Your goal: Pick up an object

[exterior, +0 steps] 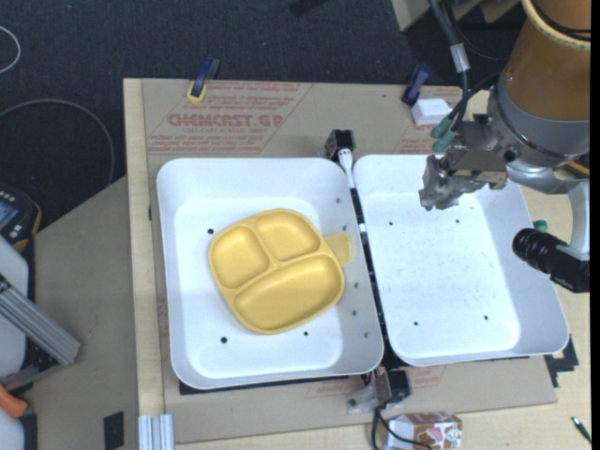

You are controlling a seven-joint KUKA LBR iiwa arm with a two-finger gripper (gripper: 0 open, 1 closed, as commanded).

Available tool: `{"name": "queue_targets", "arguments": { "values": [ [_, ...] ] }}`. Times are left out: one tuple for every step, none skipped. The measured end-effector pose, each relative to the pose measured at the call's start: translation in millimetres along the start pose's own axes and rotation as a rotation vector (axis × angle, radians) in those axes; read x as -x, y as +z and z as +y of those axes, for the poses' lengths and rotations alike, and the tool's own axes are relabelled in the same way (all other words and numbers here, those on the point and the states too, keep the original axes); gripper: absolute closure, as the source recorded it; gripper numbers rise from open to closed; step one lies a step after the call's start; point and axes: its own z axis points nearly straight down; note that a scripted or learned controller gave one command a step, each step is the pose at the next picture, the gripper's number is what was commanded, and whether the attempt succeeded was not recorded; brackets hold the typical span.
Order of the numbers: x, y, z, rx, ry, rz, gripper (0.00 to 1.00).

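Observation:
A yellow three-compartment plate (275,270) lies flat in the middle of the left white bin (187,204), slightly turned, its small handle tab pointing towards the divider between the bins. My gripper (434,198) hangs over the far part of the right white bin (459,289), well to the right of the plate and apart from it. Nothing shows held at its tip. The grey arm with its orange band comes down from the upper right.
Both bins sit side by side on a cardboard-covered bench (244,111). A black camera-like mount (548,251) juts over the right bin's right rim. Clamps (200,78) and cables lie along the bench's far edge.

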Motion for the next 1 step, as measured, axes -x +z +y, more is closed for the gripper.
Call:
{"name": "queue_targets", "arguments": {
  "values": [
    [-61.1, -17.6, -0.6, -0.015, -0.005, 0.000, 1.00]
  ]
}}
